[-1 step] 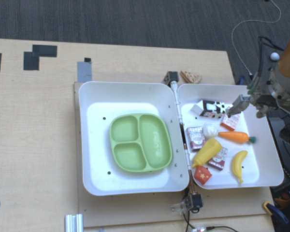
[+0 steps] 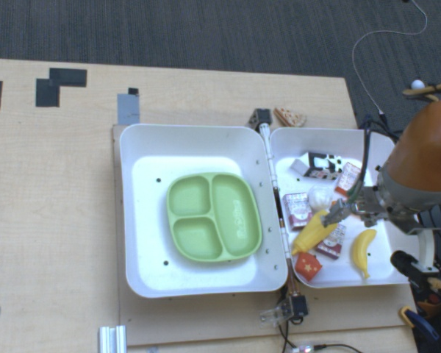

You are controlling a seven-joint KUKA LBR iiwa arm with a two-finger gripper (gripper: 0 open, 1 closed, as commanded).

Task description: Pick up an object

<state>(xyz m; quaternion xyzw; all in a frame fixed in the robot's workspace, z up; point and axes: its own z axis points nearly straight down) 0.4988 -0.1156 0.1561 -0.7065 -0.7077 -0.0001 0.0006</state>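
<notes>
A: What could go wrong from here?

B: A missed or glancing grasp is judged the main risk. The claw [image 2: 340, 210] is seen low in the right bin [image 2: 382, 144], at the upper end of a long yellow object [image 2: 313, 234], but whether that object is gripped cannot be told; the claw's state, open or closed, cannot be made out. The object looks smooth and tapered, so it could be squeezed out sideways.

A: Anything else?

B: Crowding. A small red block [image 2: 308, 268] lies at six o'clock from the yellow object, packets [image 2: 297, 209] at eleven o'clock, and a banana [image 2: 363, 251] at three o'clock, all near. A neighbour could be nudged or caught by mistake.

A: How is the task's thing described?

B: It is bright yellow, elongated, laid at a slant from seven to one o'clock, near the left wall of the right bin. Its exact kind is not certain.

A: And the other bin?

B: A green divided plate [image 2: 214, 217] is held in the left bin [image 2: 143, 219] on the desk [image 2: 51, 212], well apart from the arm [image 2: 426, 160].
</notes>
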